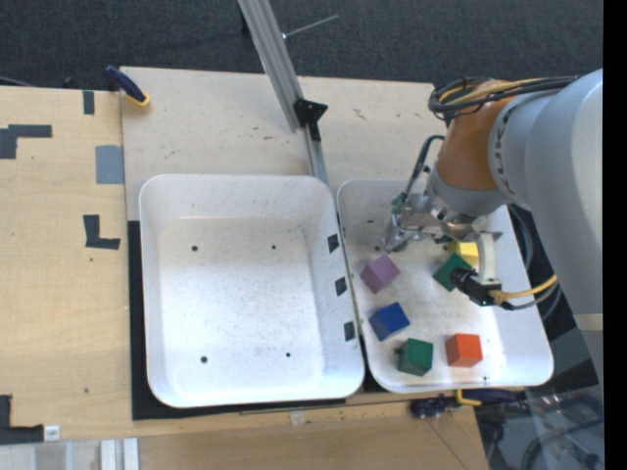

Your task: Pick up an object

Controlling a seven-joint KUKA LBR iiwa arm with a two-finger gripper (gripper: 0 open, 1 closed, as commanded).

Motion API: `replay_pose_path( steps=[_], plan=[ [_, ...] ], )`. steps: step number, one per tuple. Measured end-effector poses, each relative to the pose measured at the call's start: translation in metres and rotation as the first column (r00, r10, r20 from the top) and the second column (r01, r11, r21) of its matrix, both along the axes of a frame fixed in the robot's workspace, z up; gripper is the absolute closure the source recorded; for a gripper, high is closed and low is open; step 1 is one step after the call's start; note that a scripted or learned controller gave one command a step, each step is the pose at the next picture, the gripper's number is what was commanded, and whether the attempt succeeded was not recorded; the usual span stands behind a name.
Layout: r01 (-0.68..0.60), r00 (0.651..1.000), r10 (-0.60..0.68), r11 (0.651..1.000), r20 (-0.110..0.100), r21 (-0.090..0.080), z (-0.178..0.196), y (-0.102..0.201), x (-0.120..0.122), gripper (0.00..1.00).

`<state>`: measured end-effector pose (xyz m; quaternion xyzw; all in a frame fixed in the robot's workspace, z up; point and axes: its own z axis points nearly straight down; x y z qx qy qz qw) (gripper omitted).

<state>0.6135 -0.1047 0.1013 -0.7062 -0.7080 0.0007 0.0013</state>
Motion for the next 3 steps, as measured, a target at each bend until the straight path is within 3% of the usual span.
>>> replay_pose_path(
  steps=[3],
  plan=[
    [0.001,1.000,-0.001,1.000,0.005,-0.001,0.120,0.011,-0.002,1.00]
  ],
)
